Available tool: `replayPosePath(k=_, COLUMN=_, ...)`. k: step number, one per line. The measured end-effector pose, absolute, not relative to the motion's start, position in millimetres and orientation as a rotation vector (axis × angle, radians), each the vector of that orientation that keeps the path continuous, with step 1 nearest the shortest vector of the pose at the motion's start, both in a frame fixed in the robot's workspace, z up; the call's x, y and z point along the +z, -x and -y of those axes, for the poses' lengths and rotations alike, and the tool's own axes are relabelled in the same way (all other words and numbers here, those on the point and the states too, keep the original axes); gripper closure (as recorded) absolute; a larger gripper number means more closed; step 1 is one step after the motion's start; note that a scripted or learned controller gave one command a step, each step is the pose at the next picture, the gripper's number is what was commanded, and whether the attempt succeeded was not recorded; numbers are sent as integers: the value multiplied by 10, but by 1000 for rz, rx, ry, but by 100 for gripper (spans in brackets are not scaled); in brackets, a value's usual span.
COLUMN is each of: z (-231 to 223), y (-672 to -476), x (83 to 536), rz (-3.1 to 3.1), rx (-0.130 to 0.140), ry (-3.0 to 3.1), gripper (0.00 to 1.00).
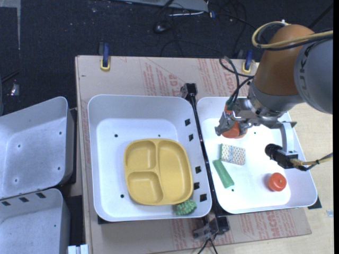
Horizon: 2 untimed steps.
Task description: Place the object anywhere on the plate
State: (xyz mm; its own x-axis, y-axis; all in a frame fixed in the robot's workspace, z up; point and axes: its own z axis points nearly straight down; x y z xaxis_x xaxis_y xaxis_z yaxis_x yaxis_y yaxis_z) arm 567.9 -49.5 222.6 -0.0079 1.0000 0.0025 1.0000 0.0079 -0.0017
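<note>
Two white bins sit side by side on the bench, with the yellow plate (158,171) in the left bin (106,115). Over the right bin's (302,194) upper left corner, the gripper (231,127) is clamped on an orange-red object (231,132), clear of the patterned block (233,154), green stick (223,173) and orange ball (276,182). From the right the grey arm (296,67) bends down.

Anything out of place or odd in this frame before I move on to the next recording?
One thing: a green bumpy object sits in the left bin, wedged against the near rim of the yellow plate, apart from the other items lying in the right bin. Nothing looks spilled or damaged.
</note>
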Motion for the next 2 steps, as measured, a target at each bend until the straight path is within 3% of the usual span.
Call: replayPosePath(k=2, z=-537, y=-5723, x=2310, rz=2230, rx=-3, ry=2211, gripper=100)
